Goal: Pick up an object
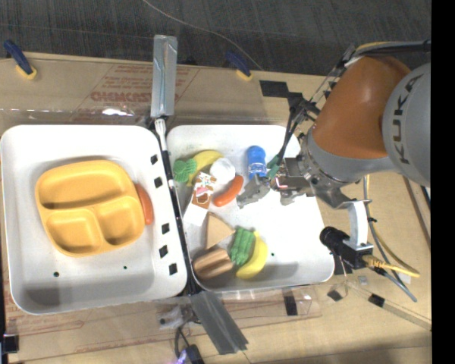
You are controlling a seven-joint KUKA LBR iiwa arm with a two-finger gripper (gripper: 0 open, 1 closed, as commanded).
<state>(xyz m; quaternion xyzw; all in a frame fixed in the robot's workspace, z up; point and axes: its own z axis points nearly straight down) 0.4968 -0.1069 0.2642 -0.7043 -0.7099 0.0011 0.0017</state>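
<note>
Tool (pixel 252 194) low in right bin (pixel 307 260), beside orange sausage (pixel 228 192); finger state indiscernible. Arm (pixel 356 120) hides bin's right wall.

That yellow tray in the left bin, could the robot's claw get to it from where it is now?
Probably yes: the yellow tray lies uncovered, though the gripper sits over the right bin, across the divider.

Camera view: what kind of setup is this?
Likely a robot-grasping test bench: two shallow white plastic bins side by side, toy food such as a plastic yellow banana, a yellow sectioned tray, and a grey-and-orange KUKA arm reaching in.
</note>
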